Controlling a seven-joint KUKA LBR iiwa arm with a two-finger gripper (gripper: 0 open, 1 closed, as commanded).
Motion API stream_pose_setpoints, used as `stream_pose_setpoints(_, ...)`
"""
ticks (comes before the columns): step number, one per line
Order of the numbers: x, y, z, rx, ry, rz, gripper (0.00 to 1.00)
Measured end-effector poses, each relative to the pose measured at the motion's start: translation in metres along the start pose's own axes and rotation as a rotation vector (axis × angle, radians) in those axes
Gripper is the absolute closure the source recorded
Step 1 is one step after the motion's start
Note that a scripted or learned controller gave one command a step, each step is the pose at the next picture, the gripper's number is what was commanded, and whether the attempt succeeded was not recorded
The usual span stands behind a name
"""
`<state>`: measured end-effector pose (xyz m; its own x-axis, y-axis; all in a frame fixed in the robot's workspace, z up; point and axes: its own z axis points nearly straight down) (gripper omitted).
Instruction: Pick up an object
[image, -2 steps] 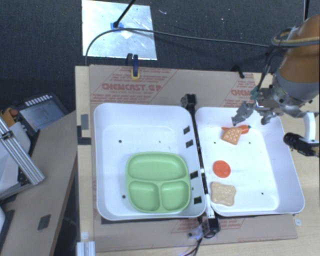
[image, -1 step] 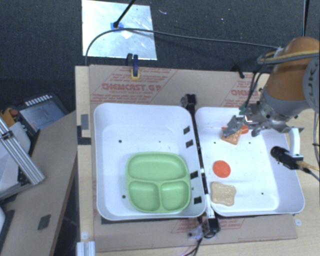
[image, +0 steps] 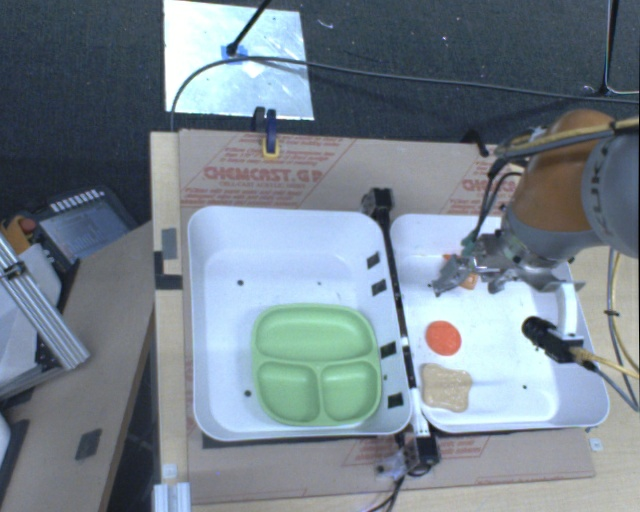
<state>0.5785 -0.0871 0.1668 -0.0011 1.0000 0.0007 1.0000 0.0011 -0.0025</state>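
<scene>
With the claw (image: 462, 272) low at 12 o'clock in the right bin (image: 500, 405), its grip state impossible to tell, a small orange piece (image: 468, 281) just beside it, the descent should centre on 1 item, not the orange disc (image: 444, 338) at 6 o'clock.

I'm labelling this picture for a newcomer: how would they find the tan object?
Start at the right white bin. Look to its near left corner, just below the orange disc. The tan object is the flat, lumpy beige piece there, unlike the disc's round, bright shape.
</scene>
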Motion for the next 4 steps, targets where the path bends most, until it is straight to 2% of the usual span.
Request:
stream_pose_setpoints(1, -0.002, 0.01, 0.053, 0.0, 0.0, 0.0, 0.0)
stream_pose_setpoints(2, -0.003, 0.011, 0.039, -0.005, -0.001, -0.001, 1.0)
stream_pose_setpoints(4, -0.02, 0.018, -0.066, -0.01, -0.002, 0.0, 1.0)
